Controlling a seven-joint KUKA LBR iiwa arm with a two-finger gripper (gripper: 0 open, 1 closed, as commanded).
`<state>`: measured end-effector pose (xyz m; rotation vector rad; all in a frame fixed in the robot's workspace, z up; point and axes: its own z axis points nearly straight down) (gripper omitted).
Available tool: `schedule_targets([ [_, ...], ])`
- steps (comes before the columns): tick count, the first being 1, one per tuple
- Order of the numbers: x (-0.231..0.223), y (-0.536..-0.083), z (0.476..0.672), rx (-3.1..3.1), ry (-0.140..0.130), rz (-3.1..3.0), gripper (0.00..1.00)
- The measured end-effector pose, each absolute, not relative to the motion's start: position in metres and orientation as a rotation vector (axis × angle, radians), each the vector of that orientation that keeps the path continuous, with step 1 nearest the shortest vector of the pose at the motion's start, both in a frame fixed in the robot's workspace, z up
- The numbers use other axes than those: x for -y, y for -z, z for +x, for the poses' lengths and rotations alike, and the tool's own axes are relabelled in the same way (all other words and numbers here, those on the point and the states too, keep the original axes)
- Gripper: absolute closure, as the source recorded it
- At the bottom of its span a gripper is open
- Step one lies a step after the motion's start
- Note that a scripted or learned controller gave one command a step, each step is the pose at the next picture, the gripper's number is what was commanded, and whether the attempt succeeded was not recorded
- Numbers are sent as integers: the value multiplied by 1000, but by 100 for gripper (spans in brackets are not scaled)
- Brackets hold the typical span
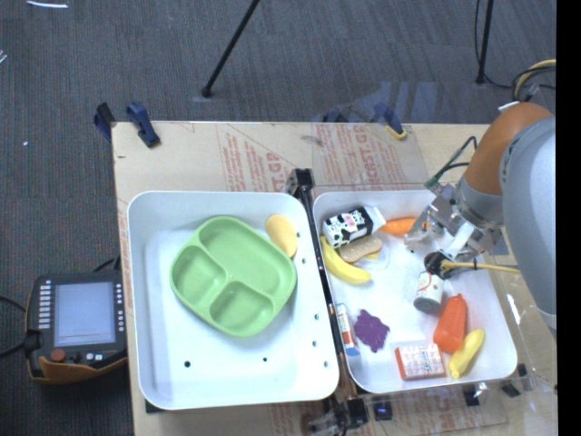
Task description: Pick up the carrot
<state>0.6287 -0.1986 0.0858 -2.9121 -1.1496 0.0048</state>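
The grey arm with its orange band (508,153) reaches in from the right over the right-hand shallow white bin (399,371). The left-hand white bin (150,334) carries a light green plastic plate with three compartments (233,275), and a pale yellow rounded piece (282,234) lies at the plate's upper right edge. The two-finger gripper (434,230) sits low near the right bin's upper right part; whether it is spread or pressed together cannot be told.

In the right bin, a yellow banana (343,263) lies along the left side, a black and white cow-patterned carton (349,226) above it. The small orange carrot (398,226) lies near the bin's top wall, just right of the carton and just left of the gripper; contact cannot be told. An orange bottle (450,323), a yellow oblong piece (465,352), a red and white flat packet (419,361), a purple grape cluster (369,329) and a small white and red can (428,292) lie lower down.
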Motion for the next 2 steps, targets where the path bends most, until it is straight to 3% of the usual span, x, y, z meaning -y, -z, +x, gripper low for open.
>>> schedule_targets([
  [1, 197, -85, 638, 427, -14, -3108, 0],
  [2, 209, -86, 634, 330, -9, -3120, 0],
])
